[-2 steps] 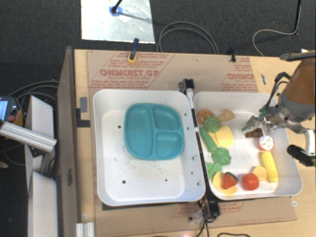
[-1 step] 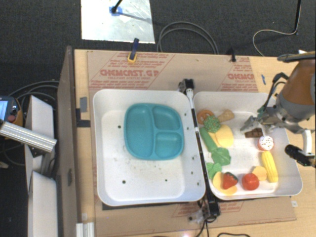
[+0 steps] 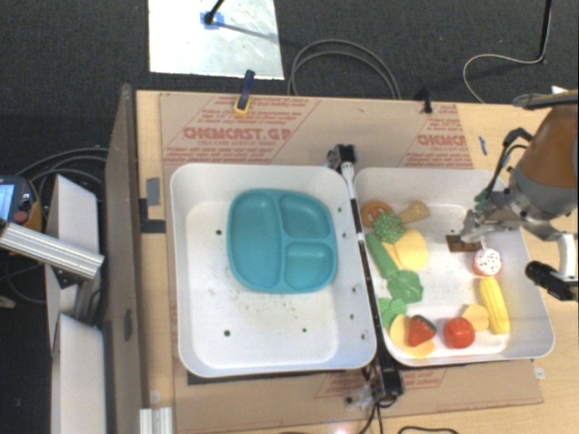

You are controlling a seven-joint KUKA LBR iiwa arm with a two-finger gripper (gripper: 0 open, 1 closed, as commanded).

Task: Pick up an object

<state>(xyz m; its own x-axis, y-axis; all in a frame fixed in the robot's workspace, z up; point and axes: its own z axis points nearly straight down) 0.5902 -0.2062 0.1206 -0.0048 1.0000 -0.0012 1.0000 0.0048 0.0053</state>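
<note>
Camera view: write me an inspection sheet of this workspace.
Surface: cardboard-covered bench bearing left bin and right bin.
Job's things: corn cob, tomato, strawberry, broccoli and other toy foods in the right bin.
Clutter: teal divided plate in the left bin.
Grippers: gripper low over the right bin; jaws unclear.
Cables: black loops behind the bench.
Surroundings: dark carpet, white sheet.
</note>
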